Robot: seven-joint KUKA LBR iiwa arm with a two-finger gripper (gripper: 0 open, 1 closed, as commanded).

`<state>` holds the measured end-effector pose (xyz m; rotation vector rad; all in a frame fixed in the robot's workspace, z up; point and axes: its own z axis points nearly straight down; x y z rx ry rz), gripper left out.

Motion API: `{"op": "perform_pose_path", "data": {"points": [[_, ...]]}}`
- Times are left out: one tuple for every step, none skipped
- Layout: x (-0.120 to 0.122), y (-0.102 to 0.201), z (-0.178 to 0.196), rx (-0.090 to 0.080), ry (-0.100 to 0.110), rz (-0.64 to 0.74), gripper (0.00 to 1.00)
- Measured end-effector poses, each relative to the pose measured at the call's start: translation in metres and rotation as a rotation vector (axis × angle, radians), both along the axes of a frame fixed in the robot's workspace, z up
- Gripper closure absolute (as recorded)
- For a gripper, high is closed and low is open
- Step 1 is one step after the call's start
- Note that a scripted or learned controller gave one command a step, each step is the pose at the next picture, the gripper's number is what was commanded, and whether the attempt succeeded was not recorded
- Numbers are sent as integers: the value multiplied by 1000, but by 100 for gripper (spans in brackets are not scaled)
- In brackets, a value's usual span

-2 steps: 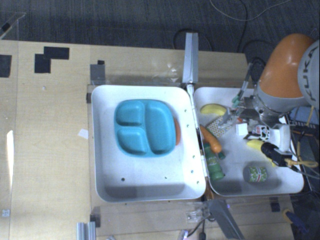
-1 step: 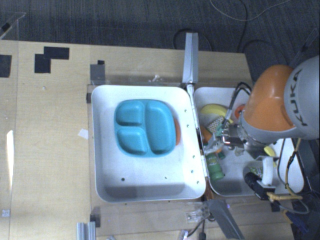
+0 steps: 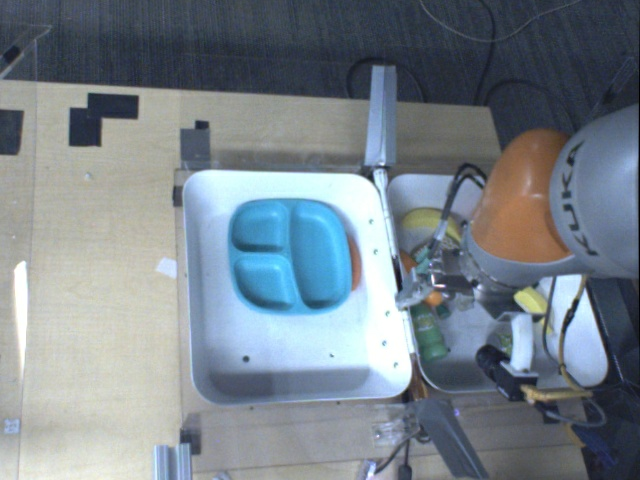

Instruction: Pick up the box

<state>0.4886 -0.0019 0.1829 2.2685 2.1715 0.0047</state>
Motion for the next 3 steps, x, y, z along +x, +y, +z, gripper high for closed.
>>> {"op": "perform_pose_path", "data": {"points": [[2, 69, 0, 0, 1, -63, 0], [0, 22, -1, 0, 2, -71, 0], [0, 88, 0, 1, 2, -77, 0]]}}
